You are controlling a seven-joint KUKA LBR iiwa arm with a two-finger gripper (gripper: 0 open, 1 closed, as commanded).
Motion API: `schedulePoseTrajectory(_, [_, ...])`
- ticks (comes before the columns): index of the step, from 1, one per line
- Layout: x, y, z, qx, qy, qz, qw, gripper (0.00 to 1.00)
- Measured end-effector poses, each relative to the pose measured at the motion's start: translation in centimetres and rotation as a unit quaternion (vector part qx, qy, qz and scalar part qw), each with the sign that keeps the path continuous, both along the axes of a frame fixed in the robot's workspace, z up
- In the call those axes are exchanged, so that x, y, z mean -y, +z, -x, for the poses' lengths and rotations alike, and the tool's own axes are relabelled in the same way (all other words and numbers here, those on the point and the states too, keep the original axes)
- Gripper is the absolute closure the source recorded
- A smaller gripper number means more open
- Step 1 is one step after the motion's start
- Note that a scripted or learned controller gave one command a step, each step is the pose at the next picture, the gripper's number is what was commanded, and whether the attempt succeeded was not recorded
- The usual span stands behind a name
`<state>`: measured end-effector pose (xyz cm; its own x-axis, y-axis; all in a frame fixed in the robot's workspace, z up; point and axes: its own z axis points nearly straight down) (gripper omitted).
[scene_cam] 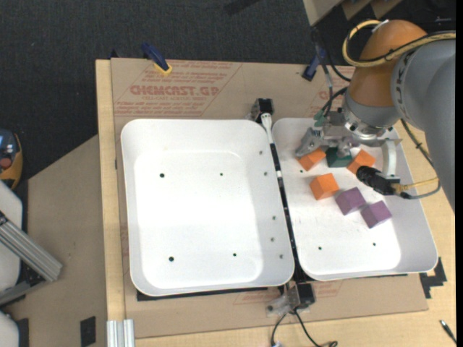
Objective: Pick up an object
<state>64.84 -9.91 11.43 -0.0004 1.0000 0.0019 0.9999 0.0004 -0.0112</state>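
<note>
Orange block (311, 160) just beside gripper (327, 150), gripper's state unclear, right bin (347, 260)

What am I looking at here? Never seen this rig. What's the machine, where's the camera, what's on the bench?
One camera, fixed above the bench, looks down at a slant. The grey shape with the orange band entering from the right is a robot arm. At its end is its hand, lowered into the right bin.

The bench carries two shallow white bins side by side on a cardboard sheet. The left bin shows a bare white floor. The right bin holds small blocks: three orange blocks and two purple blocks.

The hand sits right over the upper orange blocks, with something dark green under it. I cannot tell from this angle whether it has hold of anything. The job is simply to pick up one object.
</note>
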Motion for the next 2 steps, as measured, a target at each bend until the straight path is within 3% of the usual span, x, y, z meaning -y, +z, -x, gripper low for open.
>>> schedulePoseTrajectory(1, [0.1,2.0,-0.4,0.008,0.0,0.0013,1.0,1.0])
schedulePoseTrajectory(2, [-0.3,-3.2,7.6,0.001,-0.002,-0.0002,1.0,1.0])
